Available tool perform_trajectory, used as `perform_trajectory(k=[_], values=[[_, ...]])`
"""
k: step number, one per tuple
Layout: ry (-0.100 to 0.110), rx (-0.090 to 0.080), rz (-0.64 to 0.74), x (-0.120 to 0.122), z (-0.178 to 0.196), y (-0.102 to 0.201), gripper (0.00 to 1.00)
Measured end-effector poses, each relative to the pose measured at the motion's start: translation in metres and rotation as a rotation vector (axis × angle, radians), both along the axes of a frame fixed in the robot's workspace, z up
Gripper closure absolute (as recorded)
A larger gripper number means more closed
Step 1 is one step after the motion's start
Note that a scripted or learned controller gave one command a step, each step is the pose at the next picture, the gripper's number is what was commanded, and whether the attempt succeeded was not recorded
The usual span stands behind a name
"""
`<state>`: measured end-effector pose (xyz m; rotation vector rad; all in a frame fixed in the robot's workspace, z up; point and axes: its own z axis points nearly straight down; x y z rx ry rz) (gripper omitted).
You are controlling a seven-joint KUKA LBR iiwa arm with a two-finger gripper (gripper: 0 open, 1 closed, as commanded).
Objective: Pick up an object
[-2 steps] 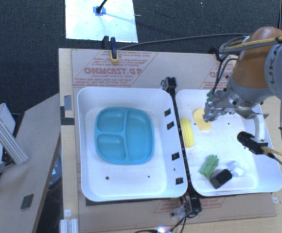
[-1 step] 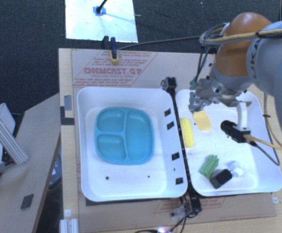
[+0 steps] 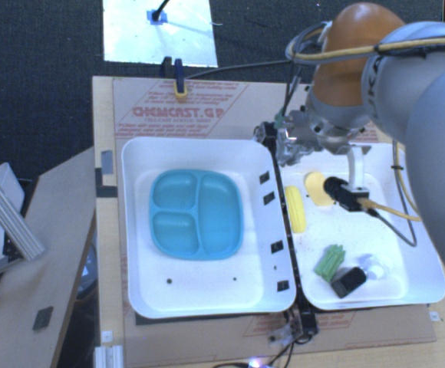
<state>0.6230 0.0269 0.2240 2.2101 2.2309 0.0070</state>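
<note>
The right bin [image 3: 430, 282] holds a yellow corn cob [image 3: 295, 209] lying along its left wall and a pale yellow round piece [image 3: 315, 188] just right of the cob. Nearer the front lie a green ridged item [image 3: 331, 261], a small black block [image 3: 348, 281] and a clear-white item [image 3: 373, 265]. My gripper [image 3: 287, 146] hangs over the bin's far left corner, above and behind the cob, close to the wall shared by the two bins. Nothing shows in its grasp. The wrist hides part of the bin's back.
The left bin [image 3: 142, 282] bears a blue divided plate [image 3: 197, 212]. A black fitting with a yellow cable [image 3: 344, 193] hangs from the arm over the right bin's middle. The divider [image 3: 282, 228] between the bins carries black clips. Cardboard lies under both bins.
</note>
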Motion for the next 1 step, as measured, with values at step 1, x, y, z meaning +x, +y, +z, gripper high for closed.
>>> perform_trajectory(k=[1], values=[[0.000,0.000,0.000,0.0151,0.0106,0.0485,1.00]])
